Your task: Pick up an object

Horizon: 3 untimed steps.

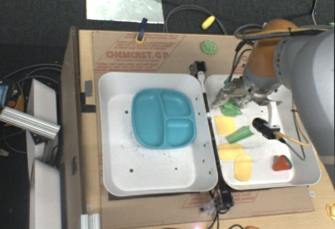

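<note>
left bin (pixel 118 170) holds a blue plate (pixel 162 118); right bin (pixel 306 170) holds toy food.

Divided plate (pixel 163 118) in left bin (pixel 112 170)

My arm (pixel 309 81): grey, orange band (pixel 269 50) above wrist. Both bins white: left bin (pixel 112 118), right bin (pixel 306 170). Divided plate (pixel 162 118) in left bin: plain turquoise. In right bin: light green piece (pixel 230 109), darker green stick (pixel 238 134), three pale yellow pieces (pixel 225 125), red strawberry (pixel 281 163) with green top. Tabletop (pixel 136 55): tan cardboard, red lettering. Green dotted disc (pixel 209 47) at upper middle. Floor (pixel 36 13) dark grey.
</note>
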Each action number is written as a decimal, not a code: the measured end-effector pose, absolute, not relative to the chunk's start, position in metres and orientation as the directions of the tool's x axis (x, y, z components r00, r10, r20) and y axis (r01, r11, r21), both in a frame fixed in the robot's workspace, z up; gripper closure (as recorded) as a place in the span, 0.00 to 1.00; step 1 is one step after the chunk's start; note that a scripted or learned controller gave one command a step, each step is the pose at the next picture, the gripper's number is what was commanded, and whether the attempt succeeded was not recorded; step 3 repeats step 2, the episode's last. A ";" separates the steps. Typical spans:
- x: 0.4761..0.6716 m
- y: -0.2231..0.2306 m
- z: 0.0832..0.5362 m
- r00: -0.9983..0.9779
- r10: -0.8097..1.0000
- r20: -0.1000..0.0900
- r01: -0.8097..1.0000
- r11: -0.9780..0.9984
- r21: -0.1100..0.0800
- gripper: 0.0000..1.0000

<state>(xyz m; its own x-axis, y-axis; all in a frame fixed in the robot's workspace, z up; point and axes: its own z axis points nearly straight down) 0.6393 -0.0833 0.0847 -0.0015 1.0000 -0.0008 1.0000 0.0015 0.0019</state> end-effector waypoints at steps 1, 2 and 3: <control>0.639 -0.083 0.085 -0.002 1.000 -0.001 1.000 0.002 0.002 0.00; 0.641 -0.083 0.096 -0.003 1.000 -0.001 1.000 0.003 0.005 1.00; 0.641 -0.083 0.096 -0.003 1.000 -0.001 1.000 0.003 0.005 1.00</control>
